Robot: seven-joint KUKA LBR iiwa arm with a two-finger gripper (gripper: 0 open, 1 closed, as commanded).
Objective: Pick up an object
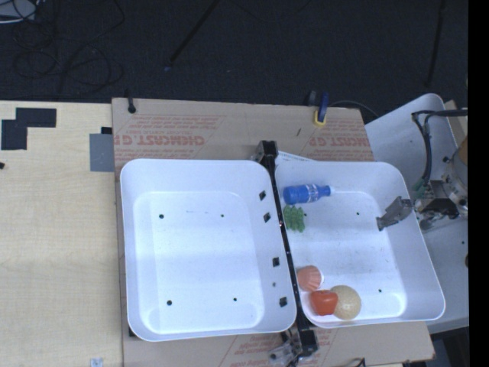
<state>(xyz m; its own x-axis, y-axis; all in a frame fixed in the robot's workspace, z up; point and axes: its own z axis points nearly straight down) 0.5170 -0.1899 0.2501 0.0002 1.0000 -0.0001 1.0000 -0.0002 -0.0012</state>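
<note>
Pale wood counter (53, 228) fills the frame's left; printed cardboard (229, 132) underlies both white bins (130, 205); dark carpet (229, 37) runs along the top. Whether the jaws at right are open or closed, I cannot tell.

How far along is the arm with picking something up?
Nothing looks picked up yet. The claw sits at the right bin's right side, away from the blue bottle, the green piece and the three round items near its front left corner. The whole grasp remains.

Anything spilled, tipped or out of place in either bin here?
Nothing looks spilled or damaged. The blue bottle lies on its side in the right bin, near a small green item. Three rounded items crowd that bin's near-left corner. The tool sits over its right side.
</note>
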